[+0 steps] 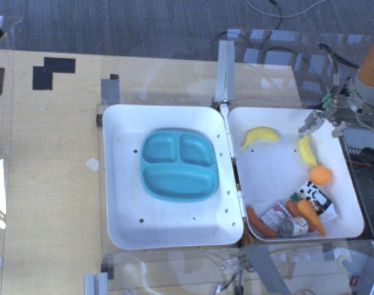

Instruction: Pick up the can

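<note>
While the arm hangs over the far right corner of the right bin (353, 226), the can (293, 227) is way down at the near edge of that same bin, lying on its side in a little pile. It's wedged between a sausage-looking thing (259, 222) on its left and a carrot (311, 216) on its right, with a small packet (274, 214) touching it from behind. So nothing's been picked yet, as far as I can see.

The gripper (325, 120) sits up by the far rim, and its fingers look spread apart with nothing between them. Closest things to it are a banana (306, 150) just below and another banana (261, 136) off to the left. An orange (320, 175) and a black-and-white box (315, 196) lie between the gripper and the can.

Left bin (116, 183) just has a blue divided plate (179, 165) in it, no part in this job.

My read: basically zero progress. It has to travel across the bin toward the near edge, drop in, close on the can and lift. That clutter around the can looks like the tricky bit, easy to grab the carrot or packet instead.
</note>
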Tool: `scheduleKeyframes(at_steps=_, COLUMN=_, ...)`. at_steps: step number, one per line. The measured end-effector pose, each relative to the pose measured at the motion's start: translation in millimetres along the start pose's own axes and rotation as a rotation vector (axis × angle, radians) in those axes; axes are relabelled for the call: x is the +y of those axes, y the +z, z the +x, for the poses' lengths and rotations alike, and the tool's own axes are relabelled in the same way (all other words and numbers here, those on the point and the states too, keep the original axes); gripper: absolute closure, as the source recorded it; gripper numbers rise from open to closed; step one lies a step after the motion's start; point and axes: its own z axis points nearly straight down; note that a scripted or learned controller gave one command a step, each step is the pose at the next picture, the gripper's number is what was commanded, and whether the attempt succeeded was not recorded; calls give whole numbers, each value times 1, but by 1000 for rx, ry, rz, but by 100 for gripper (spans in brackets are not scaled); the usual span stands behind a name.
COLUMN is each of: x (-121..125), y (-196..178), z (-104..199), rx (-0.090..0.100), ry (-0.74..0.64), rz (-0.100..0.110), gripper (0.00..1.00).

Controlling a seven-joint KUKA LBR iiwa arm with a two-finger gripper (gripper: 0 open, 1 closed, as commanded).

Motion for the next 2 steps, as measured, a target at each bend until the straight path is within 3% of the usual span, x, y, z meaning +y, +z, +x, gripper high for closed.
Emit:
scheduleKeyframes(at_steps=1, x=-36, y=135, z=17, rx=0, ry=-61, rz=-1, gripper=0)
scheduleKeyframes(at_steps=2, x=-61, y=139, z=5, rx=1, ry=71, rz=-10, gripper=0)
